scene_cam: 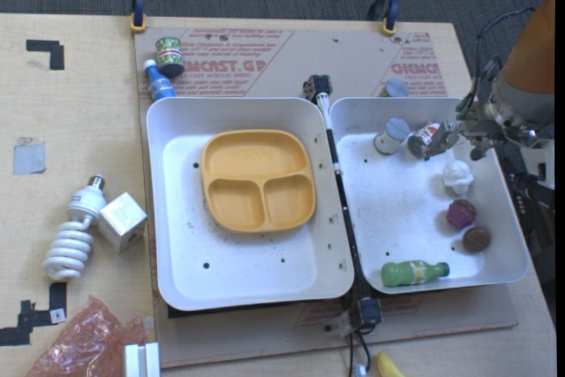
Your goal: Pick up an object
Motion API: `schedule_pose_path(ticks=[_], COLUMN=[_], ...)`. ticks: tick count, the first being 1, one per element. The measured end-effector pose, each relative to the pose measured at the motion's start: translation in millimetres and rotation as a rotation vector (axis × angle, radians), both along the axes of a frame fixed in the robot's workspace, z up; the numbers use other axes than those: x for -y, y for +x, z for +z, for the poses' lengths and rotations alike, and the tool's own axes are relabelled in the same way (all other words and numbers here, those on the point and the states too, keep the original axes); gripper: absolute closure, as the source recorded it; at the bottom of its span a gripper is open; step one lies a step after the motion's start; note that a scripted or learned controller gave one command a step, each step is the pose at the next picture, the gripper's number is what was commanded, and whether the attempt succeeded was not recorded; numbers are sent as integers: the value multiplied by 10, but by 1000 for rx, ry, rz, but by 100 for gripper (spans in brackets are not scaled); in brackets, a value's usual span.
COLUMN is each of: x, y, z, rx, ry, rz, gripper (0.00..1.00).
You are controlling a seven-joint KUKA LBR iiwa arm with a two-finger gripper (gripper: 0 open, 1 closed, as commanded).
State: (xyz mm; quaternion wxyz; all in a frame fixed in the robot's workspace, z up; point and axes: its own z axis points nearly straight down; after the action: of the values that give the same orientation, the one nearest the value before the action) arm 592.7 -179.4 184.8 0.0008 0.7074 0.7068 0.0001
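Observation:
The right bin [494, 265] holds several small objects. A grey-blue cup [391, 135] lies at its far left, and beside it is a small red and white item [427, 136]. A white crumpled lump [456, 177], a purple ball [461, 213] and a brown ball [477, 238] sit along the right side. A green bottle [415, 273] lies at the near edge. My gripper [455, 135] hangs low over the far right part of this bin, right next to the red and white item. I cannot make out whether it touches that item.
The left bin [177, 260] holds a yellow divided plate [259, 179]. Outside on the left lie a spiral light bulb [72, 234], a white cube [123, 220] and a red mesh bag [84, 340]. A blue bottle with a green can [163, 66] stands behind the left bin.

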Motion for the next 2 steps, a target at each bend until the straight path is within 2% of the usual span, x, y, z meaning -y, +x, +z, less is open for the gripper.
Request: schedule_pose_path(ticks=[1, 2], x=[-414, -26], y=[492, 664], z=[-920, -492], rx=[-1, 0], ry=[0, -1], rz=[3, 1], gripper=[0, 0])
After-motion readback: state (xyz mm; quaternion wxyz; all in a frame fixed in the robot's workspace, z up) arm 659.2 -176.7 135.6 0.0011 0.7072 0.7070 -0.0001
